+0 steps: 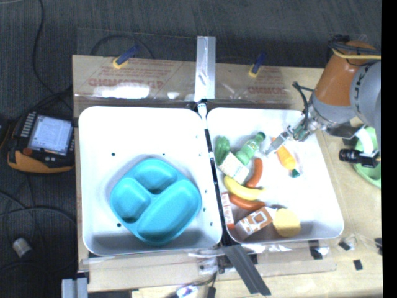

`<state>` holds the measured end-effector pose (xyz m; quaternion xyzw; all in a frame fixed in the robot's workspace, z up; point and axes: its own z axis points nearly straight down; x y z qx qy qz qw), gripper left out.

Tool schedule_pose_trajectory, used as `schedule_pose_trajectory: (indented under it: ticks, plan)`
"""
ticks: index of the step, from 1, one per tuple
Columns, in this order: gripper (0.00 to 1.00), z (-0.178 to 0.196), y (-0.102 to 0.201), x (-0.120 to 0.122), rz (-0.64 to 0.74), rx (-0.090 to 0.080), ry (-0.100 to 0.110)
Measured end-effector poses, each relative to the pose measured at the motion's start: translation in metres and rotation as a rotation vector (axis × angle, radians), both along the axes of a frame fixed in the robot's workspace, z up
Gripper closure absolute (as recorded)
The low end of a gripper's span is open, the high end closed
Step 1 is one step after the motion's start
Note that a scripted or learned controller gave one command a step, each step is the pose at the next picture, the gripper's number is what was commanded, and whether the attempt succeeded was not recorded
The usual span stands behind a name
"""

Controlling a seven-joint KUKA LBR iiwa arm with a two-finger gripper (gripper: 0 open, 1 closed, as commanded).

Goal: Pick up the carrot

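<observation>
Camera view, read left to right, starts with the left bin (93, 166), which holds a blue divided plate (156, 198) sitting slightly askew near its lower middle, its compartments bare. Across the divider, the right bin (322, 191) carries the clutter, mostly bunched against its left wall: a green vegetable (222, 146), a green bottle (250, 146), a red sausage-like piece (255, 171), a banana (242, 190), a small carton (253, 222) and a yellow block (286, 222). The carrot (285, 156) lies apart from that heap, in the upper right of the bin, which likely makes it easier to reach cleanly. The gripper (296, 133) hangs just above and right of the carrot, close to it; whether its jaws are open or closed I cannot tell, and nothing shows the carrot held.
</observation>
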<state>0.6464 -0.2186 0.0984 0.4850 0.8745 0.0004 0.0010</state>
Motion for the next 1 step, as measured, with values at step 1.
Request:
schedule_pose_trajectory:
  ticks: [1]
  plan:
    - [1.00,0.0102,0.0020,0.0013,0.001,0.002,-0.003]
